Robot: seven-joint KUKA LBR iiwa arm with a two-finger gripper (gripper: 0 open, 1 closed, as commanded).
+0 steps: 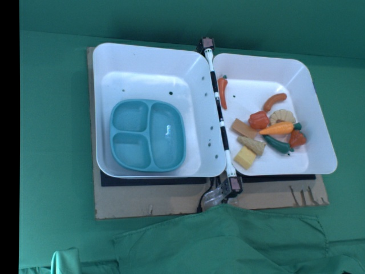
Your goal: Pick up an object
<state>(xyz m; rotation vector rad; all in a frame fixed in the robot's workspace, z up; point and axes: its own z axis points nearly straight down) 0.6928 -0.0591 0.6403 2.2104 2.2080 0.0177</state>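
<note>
Nearest us, a yellow block (pixel 245 157) lies in the right-hand bin (pixel 321 153). Beyond it are a carrot (pixel 277 129) and, we think, a sausage (pixel 275 101). A teal plate (pixel 148 135) sits in the other bin (pixel 108 61). We cannot tell the gripper's grasp.

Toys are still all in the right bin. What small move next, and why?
Probably bring the arm in over the right bin and line up above the sausage. It lies apart from the crowded cluster around the carrot, so it looks like the easiest pick.
</note>
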